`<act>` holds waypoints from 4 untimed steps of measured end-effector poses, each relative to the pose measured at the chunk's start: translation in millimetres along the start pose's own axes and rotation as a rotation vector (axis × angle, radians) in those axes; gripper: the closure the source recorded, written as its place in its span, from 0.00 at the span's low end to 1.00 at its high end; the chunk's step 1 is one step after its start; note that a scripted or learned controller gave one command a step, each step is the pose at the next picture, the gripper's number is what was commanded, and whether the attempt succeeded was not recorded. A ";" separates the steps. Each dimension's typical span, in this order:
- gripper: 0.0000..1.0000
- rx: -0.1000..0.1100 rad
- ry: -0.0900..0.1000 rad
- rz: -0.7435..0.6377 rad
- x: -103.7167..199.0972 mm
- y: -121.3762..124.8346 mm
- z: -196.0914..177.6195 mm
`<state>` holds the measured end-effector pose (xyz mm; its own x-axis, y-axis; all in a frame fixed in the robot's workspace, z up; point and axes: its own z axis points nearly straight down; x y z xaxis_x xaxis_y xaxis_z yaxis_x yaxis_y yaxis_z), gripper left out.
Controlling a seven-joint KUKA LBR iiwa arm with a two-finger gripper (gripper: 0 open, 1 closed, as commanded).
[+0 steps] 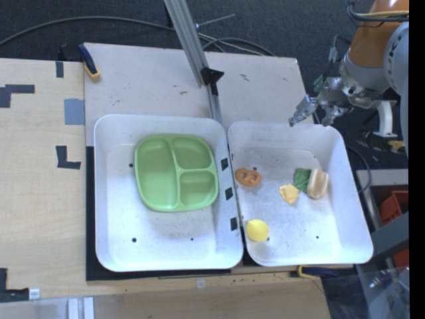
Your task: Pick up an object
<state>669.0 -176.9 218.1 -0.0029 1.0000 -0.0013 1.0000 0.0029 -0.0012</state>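
Note:
The right bin holds an orange pretzel-shaped piece, a yellow ball, a small yellow chunk, a green piece and a tan bread-like roll. My gripper hangs over the far right rim of that bin, above and behind the objects, touching none of them. Its two fingers stand spread apart with nothing between them.
The left bin holds a green divided plate. A grey metal pole slants across the back down to the gap between the bins. Cables lie on the dark floor behind the bench.

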 end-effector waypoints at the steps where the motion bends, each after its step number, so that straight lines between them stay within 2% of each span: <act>1: 0.00 0.000 0.000 0.000 -0.2 -0.1 -0.1; 3: 0.00 0.013 -0.001 0.002 4.8 6.0 119.5; 4: 0.00 0.012 -0.001 0.004 3.1 4.7 126.5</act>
<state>673.5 -174.0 91.7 0.0007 1.0000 -0.0027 0.9999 -0.0007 -0.0136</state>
